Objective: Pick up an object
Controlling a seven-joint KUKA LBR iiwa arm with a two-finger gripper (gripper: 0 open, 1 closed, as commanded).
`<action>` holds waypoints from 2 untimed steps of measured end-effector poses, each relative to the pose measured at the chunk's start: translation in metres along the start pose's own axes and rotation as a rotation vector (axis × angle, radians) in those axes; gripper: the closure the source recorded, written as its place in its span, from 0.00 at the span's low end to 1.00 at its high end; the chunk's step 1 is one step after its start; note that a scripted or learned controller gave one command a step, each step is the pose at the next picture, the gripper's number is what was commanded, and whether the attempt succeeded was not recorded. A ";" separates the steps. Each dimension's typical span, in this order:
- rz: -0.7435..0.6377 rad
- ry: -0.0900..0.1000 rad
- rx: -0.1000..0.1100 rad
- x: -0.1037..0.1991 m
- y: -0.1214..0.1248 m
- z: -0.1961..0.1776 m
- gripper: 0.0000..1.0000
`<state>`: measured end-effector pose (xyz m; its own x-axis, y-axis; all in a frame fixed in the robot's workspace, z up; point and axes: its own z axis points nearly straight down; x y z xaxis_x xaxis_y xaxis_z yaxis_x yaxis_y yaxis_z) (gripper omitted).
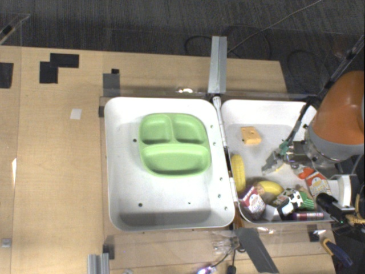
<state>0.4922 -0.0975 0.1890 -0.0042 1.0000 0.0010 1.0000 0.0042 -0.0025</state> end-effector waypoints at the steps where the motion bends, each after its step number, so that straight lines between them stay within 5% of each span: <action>1: -0.217 -0.001 -0.005 -0.039 -0.003 0.084 0.00; 2: -0.216 -0.002 -0.007 -0.039 -0.002 0.075 1.00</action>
<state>0.4901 -0.1363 0.1142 -0.2183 0.9759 -0.0010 0.9759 0.2183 0.0047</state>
